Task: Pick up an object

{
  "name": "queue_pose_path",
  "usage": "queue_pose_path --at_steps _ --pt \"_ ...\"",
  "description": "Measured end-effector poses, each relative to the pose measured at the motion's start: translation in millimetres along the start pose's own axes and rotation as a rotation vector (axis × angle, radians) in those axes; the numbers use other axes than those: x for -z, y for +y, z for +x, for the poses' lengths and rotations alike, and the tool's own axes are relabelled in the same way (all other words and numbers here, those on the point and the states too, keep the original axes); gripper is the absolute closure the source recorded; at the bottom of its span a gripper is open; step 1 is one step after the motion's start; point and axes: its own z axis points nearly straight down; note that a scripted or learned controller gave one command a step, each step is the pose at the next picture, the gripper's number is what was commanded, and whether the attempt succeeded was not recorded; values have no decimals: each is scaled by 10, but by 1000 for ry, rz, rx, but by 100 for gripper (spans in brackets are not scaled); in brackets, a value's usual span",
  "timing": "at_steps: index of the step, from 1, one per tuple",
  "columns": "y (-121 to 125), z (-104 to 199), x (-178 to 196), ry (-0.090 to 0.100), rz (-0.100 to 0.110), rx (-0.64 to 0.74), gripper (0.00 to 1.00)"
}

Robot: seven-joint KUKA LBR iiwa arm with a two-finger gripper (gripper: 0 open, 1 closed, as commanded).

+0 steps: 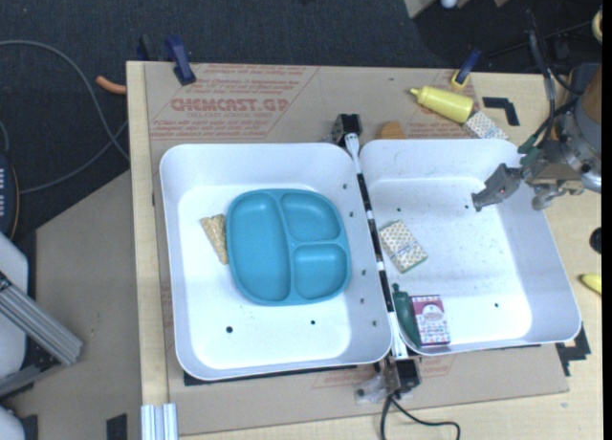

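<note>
Camera view, looking down on the bench (pixel 287 94). Two white bins are sitting side by side. The left bin (pixel 191 314) is holding a blue divided plate (pixel 287 245) near its middle, and a tan cracker-like piece (pixel 214 233) is poking out from under the plate's left edge.

The right bin (pixel 545 275) is holding two loose things: a small patterned packet (pixel 403 244) lying flat close to the bin's left wall, and a red-and-white card pack (pixel 429 319) resting against the front left corner, beside something dark green (pixel 402 314).

The arm is reaching in from the right. The gripper (pixel 516 189) is hanging over the upper right part of the right bin, well apart from both loose things. One dark finger (pixel 491 189) is pointing left toward the bin floor; a second seems to be showing further right. They look spread, with nothing between them, though the wrist is partly cut off at the edge.

Outside the bins, a yellow bottle (pixel 443 100) is lying on the bench behind the right bin.

Judgement: the approach step is in hand, nothing picked yet. The packet looks the nearest candidate. The next move probably calls for travelling left and forward, lining up over it, then descending; a thin flat packet may slip out of the pinch.
</note>
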Motion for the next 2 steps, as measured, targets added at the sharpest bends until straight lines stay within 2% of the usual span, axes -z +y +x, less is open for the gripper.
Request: queue_pose_path --at_steps 1,2 --pt "497 429 -1444 1 4 0 0" --pt "544 320 -1925 3 -3 1 0"
